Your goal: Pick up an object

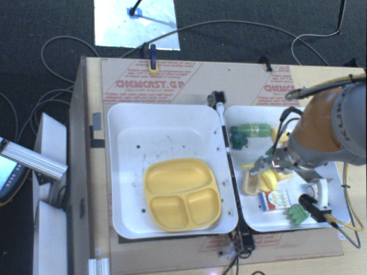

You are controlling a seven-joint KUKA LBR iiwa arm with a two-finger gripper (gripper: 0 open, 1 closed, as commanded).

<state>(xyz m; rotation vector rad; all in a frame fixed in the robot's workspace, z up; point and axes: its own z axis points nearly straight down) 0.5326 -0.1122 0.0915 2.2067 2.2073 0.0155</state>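
Note:
The right bin [255, 111] holds a green bottle [250, 132] lying at its far left, a yellow lump [268, 180], a pale tan piece [250, 184] beside it, a small white and red box [274, 199] and a green block [297, 213] near the front. My gripper [265, 165] reaches in from the right and hangs low, just above the yellow lump and the tan piece. The wrist hides how it meets them, and I see nothing clearly between its tips.
The left bin [166, 112] holds a yellow divided tray [182, 193] at its front. A ridge [226, 153] separates the two bins. Cables trail over the dark floor behind the bench, and a cardboard sheet [172, 82] lies under the bins.

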